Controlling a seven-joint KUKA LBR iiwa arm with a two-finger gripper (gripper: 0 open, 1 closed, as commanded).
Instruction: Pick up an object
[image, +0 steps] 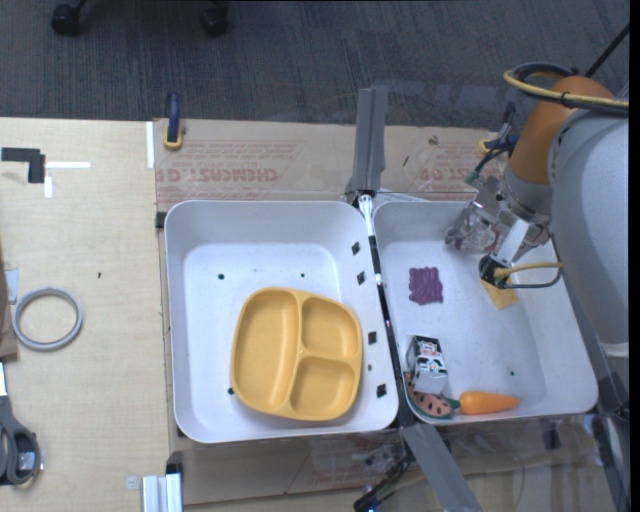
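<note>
Grey robot arm (592, 190) hangs its two-finger gripper (474, 234) over the far right corner of the right-hand shallow white bin (505, 345), with a knobbly purple soft piece (426, 285) the closest loose object.

The purple piece, a small, roughly rectangular bumpy patch, lies flat near the right bin's left wall, well clear of the gripper; whether the gripper is clenched or released cannot be told. By the same bin's front left corner stands a small black-and-white carton (428, 362), with a toy watermelon slice (432, 404) just in front of it and an orange toy carrot (487, 402) lying along the front edge. The left-hand shallow white bin (260, 245) holds a yellow three-compartment plastic plate (297, 352), set toward its front edge.
</note>
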